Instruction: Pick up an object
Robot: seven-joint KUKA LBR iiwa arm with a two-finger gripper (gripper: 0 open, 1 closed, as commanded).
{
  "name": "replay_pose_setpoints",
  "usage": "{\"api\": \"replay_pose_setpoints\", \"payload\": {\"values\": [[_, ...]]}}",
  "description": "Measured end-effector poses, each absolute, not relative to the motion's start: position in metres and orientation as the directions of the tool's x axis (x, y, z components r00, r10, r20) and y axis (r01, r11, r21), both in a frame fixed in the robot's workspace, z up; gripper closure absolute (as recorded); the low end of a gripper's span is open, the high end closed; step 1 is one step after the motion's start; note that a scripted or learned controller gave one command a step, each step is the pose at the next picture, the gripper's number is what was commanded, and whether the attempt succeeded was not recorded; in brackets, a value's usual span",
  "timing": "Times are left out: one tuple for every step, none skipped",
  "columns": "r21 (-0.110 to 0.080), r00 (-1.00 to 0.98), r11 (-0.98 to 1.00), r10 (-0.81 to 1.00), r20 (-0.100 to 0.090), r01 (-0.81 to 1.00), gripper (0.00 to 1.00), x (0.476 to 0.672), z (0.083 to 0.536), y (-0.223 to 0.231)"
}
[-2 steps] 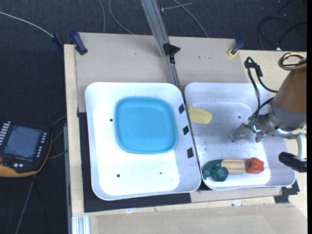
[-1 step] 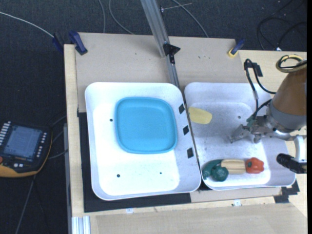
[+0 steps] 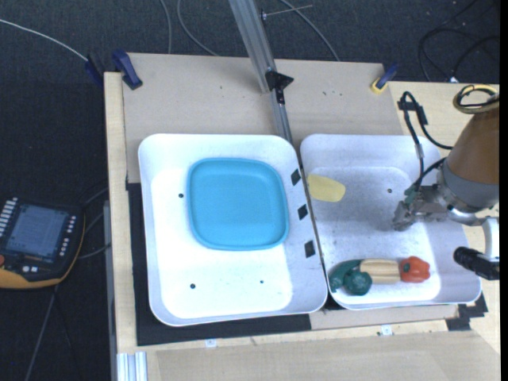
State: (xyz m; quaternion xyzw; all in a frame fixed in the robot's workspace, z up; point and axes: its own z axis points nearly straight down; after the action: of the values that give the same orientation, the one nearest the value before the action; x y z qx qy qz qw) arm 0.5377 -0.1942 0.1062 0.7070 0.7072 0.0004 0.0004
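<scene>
you see the gripper (image 3: 405,213) low over the speckled right bin (image 3: 357,161), its grip unreadable, near a rounded red toy (image 3: 414,270).

- We look down from one fixed camera above the bench (image 3: 238,86), tilted so the far edge lies toward 12 o'clock and the near edge toward 6.
- We stand far enough back to take in both white bins: the left bin (image 3: 163,236) toward 9 o'clock, the right bin (image 3: 361,153) toward 3.
- Dark floor (image 3: 55,173) frames the bench at 9 and 12 o'clock.
- The arm (image 3: 476,161) enters at 3 o'clock.
</scene>
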Motion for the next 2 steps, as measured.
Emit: {"api": "replay_pose_setpoints", "payload": {"values": [[0.006,0.000,0.000,1.000,-0.002,1.000,1.00,0.541,0.169,-0.195],[0.006,0.000,0.000,1.000,-0.001,1.000,1.00,0.537,0.230,-0.200]]}}
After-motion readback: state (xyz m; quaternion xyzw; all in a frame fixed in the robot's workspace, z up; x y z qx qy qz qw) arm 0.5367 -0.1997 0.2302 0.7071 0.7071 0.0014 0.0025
